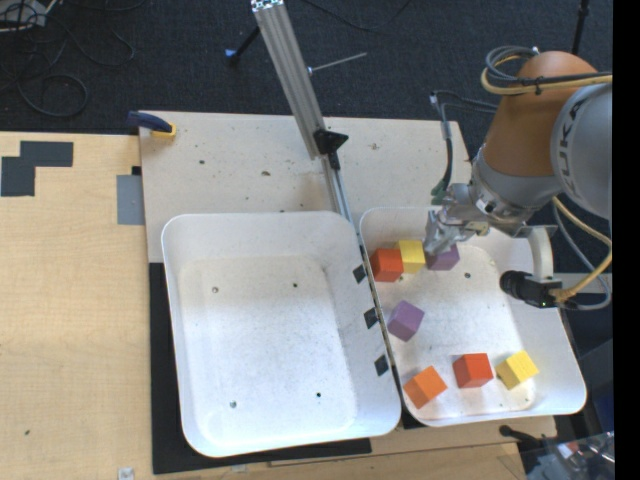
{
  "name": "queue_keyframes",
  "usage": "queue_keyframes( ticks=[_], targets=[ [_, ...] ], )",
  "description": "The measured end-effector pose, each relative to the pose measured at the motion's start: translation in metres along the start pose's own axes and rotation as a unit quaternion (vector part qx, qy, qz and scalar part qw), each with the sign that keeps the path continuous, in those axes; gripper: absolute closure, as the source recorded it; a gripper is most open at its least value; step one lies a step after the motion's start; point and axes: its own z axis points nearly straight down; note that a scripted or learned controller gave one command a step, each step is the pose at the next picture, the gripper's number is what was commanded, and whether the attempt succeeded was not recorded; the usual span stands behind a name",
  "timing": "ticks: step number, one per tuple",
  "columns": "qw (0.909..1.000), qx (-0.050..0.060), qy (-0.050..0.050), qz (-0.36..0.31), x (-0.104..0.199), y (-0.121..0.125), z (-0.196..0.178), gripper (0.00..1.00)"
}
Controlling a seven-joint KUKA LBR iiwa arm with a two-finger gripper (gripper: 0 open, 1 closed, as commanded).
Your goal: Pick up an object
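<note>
The right bin (pixel 560 388) holds several small cubes. A red cube (pixel 387 263) and a yellow cube (pixel 411 256) sit side by side near its far left corner, with a purple cube (pixel 445 257) just right of them. My gripper (pixel 437 250) reaches down onto the spot between the yellow and purple cubes, touching or nearly touching both. Another purple cube (pixel 405 320) lies mid-bin by the left wall. Along the near side sit an orange cube (pixel 426 385), a red cube (pixel 472 370) and a yellow cube (pixel 517 369).
The left bin (pixel 200 238) stands beside the right one, with black clips along the shared wall. A slanted aluminium post (pixel 295 78) rises behind the bins. The arm's black cable fitting (pixel 530 288) overhangs the right bin's right side.
</note>
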Motion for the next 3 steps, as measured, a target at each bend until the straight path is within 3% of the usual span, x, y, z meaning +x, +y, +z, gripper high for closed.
queue_keyframes(
  ticks=[3],
  targets=[
    [1.0000, -0.001, 0.000, 0.000, 0.138, 0.001, -0.019, 1.00]
  ],
)
